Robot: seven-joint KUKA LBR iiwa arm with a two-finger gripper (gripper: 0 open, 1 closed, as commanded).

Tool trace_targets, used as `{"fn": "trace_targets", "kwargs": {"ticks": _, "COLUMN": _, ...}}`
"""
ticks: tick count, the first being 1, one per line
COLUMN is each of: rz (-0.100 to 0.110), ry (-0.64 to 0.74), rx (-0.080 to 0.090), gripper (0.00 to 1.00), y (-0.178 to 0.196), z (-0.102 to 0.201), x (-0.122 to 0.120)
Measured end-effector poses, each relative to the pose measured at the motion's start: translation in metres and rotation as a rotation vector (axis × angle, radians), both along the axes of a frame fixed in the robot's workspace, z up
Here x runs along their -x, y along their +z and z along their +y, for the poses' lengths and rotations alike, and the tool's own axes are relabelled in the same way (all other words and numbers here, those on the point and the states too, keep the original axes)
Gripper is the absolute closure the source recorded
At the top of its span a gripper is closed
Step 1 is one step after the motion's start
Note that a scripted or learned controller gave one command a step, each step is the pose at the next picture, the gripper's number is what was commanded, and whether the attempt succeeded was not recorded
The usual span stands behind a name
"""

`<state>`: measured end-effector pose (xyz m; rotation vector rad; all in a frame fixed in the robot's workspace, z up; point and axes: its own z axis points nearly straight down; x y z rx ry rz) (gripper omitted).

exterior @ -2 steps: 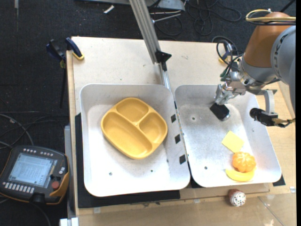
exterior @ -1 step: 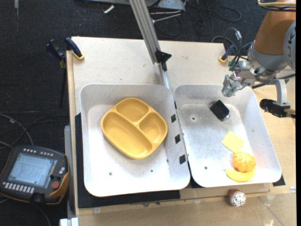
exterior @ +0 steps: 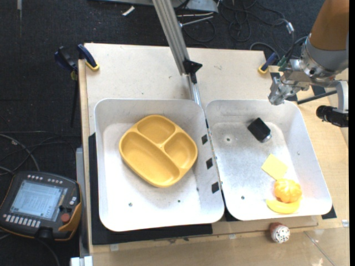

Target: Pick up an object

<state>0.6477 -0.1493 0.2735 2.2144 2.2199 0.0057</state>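
The gripper [exterior: 277,96] hangs over the right bin's [exterior: 310,148] far rim, holding nothing; whether its fingers are apart or together cannot be told. In that bin lie a black block [exterior: 258,129], a yellow square [exterior: 274,166], an orange [exterior: 287,191] and a banana [exterior: 282,206]. The left bin [exterior: 111,204] holds a yellow tray [exterior: 158,149].

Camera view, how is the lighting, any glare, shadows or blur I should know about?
Camera view: even overhead light, soft short shadows beside the black block and yellow divided plate; the white bins' rims look bright but not blown out; the gripper near the right bin's far edge is slightly soft; the dark floor loses detail.
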Motion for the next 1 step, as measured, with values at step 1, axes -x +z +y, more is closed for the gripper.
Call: {"fn": "trace_targets", "kwargs": {"ticks": 1, "rz": 0.008, "ry": 0.004, "rx": -0.003, "gripper": 1.00, "y": -0.0125, "z": 0.0453, "x": 0.0009}}
